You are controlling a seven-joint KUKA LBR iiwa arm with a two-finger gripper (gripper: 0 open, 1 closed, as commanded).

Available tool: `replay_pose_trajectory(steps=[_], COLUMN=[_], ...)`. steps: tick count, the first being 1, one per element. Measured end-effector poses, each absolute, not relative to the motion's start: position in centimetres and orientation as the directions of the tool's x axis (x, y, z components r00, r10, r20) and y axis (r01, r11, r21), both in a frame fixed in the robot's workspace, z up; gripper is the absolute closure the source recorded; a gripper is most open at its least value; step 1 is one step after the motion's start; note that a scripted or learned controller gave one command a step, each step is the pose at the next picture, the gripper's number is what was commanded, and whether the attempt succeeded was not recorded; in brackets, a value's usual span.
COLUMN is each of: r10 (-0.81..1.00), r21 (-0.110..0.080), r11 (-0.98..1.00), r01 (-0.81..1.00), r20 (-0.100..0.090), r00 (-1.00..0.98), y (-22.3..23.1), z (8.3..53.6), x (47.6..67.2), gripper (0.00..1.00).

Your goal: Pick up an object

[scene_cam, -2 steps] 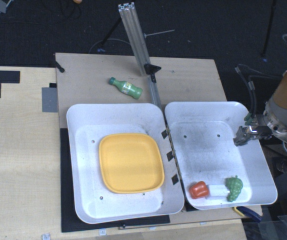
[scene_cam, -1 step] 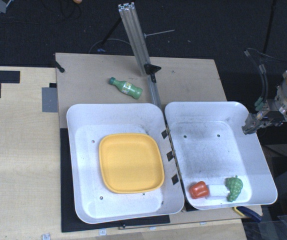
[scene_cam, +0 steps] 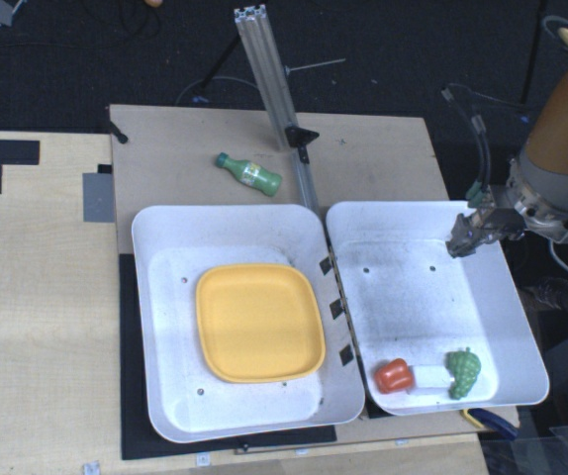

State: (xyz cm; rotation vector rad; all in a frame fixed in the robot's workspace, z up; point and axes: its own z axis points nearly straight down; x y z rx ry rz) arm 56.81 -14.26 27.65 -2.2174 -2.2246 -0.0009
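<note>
Right now you are looking down on two white bins sitting side by side on the bench, the left bin (scene_cam: pixel 155 265) carrying a yellow plate (scene_cam: pixel 259 322) that is lying flat across most of its floor, and the right bin (scene_cam: pixel 432 295) holding the small items. Your arm (scene_cam: pixel 551 156) is reaching in from the right, and its gripper (scene_cam: pixel 465 237) is hanging over the far right edge of the right bin; whether it is open or closed you cannot tell from this angle, and nothing is showing in its grasp. The likeliest targets are sitting at the opposite, near end of that same bin: a red pepper (scene_cam: pixel 394 375) and a green broccoli piece (scene_cam: pixel 463 373), lying near each other along the front wall, well apart from the gripper. So you are probably needing to bring the tool toward the camera side, almost straight down the bin; the broccoli is lying more directly below it. A green bottle (scene_cam: pixel 249 173) is lying outside, behind the left bin, its long axis running slantwise.
</note>
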Motion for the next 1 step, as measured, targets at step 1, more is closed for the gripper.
replay_pose_trajectory(steps=[1], r10=[1.000], r21=[-0.001], r11=[0.003], r01=[1.000], r20=[0.001], r00=[-0.003], y=[-8.62], z=[26.95], x=[59.06], gripper=[1.00])
